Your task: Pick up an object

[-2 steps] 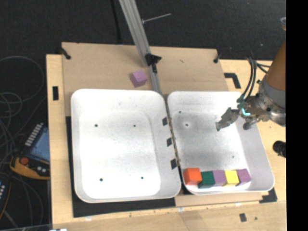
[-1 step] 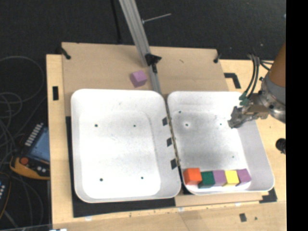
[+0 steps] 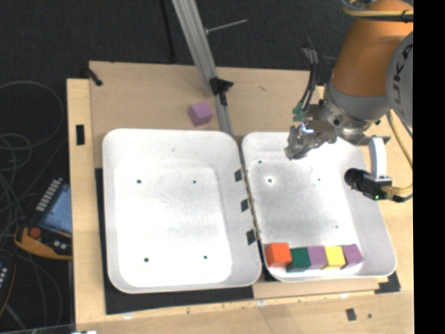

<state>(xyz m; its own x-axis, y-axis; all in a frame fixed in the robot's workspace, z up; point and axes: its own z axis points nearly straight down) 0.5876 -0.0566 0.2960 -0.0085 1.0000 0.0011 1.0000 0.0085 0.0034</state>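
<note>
Approach step: gripper (image 3: pixel 300 147) above right bin's (image 3: pixel 361 207) far edge, finger state impossible to tell. Five blocks (image 3: pixel 314 256) along near wall. Next, likely reaching nearer and descending.

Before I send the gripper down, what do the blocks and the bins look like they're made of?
Blocks: matte, solid-coloured cubes without glare, likely foam or painted wood; hard to say which. Right bin and left bin: white, smooth, with rounded moulded rims, probably plastic.

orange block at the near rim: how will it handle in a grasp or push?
The orange block looks cube-shaped with flat faces, so it probably slides, not rolls. It sits against the green block and the right bin's near rim, so fingers likely lack room there; a push may shift the row.
</note>
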